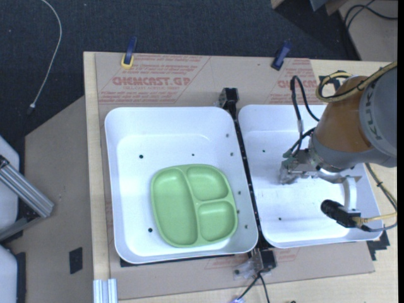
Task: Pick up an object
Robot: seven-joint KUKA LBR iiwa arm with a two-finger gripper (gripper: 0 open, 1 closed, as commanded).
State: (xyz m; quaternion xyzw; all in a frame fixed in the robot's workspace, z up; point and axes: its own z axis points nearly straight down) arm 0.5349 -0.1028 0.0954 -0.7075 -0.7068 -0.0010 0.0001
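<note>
The green plate (192, 204), with three compartments, lies flat in the left bin (126, 169), toward its near side. The gripper (291, 171) is over the right bin (271, 131), well apart from the plate. If its fingers are apart or together, I cannot tell. The arm (353, 125) covers much of that bin.

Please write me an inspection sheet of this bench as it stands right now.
Surface: cardboard-covered bench bearing left bin and right bin.
Job's things: green divided tray, flat in left bin.
Clutter: two blue clamps at the bench's far edge.
Grippers: pincer low over right bin; nothing visibly held.
Cables: black cable along the arm; white cable on the floor.
Surroundings: dark carpet, aluminium frame.
</note>
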